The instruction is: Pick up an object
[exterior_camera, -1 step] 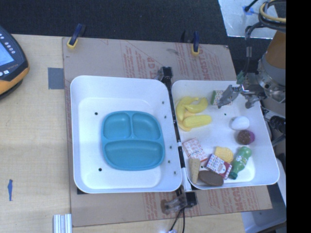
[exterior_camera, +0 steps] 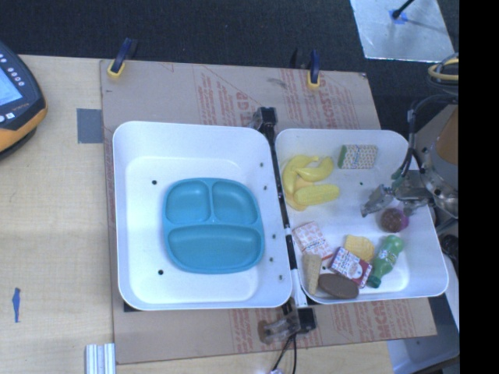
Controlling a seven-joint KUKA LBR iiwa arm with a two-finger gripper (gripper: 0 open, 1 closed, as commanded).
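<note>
Purple ball (exterior_camera: 394, 220) under lowered end effector (exterior_camera: 383, 200)

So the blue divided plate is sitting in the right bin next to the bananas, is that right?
Not quite. The blue divided plate is in the left bin, by itself; the bananas lie in the right bin with the other items. The camera view shows this.

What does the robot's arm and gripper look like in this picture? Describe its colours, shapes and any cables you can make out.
The gripper is small, grey and metallic, with thin pointed fingers. Behind it sits a bulkier grey wrist block, and past that an orange-tan part of the arm at the frame's right edge. Thin dark cables loop above the wrist. No markings are readable.
</note>
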